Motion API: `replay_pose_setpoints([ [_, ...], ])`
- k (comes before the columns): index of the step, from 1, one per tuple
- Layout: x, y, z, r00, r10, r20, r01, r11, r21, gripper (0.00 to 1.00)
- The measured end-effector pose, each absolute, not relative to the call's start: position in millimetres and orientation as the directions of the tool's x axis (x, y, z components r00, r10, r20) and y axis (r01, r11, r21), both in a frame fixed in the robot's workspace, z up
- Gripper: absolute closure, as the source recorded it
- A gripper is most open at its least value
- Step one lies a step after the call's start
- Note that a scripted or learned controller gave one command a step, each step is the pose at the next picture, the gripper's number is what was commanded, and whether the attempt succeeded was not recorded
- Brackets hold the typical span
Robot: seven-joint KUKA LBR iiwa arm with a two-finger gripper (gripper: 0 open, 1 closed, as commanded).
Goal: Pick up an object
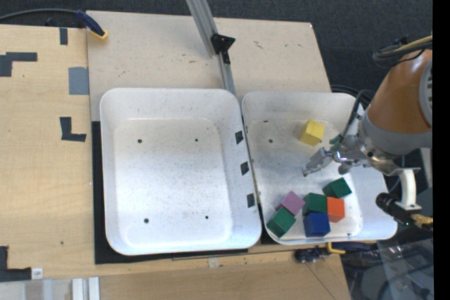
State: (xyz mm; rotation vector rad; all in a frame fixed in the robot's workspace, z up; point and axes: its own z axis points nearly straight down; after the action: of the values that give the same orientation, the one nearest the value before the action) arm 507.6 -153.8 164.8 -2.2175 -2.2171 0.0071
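Gripper [318,161]: over right bin, fingers parted a little, nothing between them; tips above bare bin floor.
Arm [397,109]: orange band and grey wrist reach in from the right.
Yellow block [313,131]: just up-left of gripper, apart from it.
Block cluster: near front wall of right bin [281,109]; dark green cube [337,188], orange cube [336,209], green block [316,203], blue cube [317,223], lilac block [292,203], green cube [282,221].
Left bin [169,98]: beside right bin, rims touching.
Writing: none legible anywhere.
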Motion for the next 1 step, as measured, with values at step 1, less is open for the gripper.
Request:
replay_pose_setpoints([
  [1, 504.6, -146.9, 120.9, -0.002, 1.0, -0.004, 1.0, 0.002, 0.007, 0.0],
])
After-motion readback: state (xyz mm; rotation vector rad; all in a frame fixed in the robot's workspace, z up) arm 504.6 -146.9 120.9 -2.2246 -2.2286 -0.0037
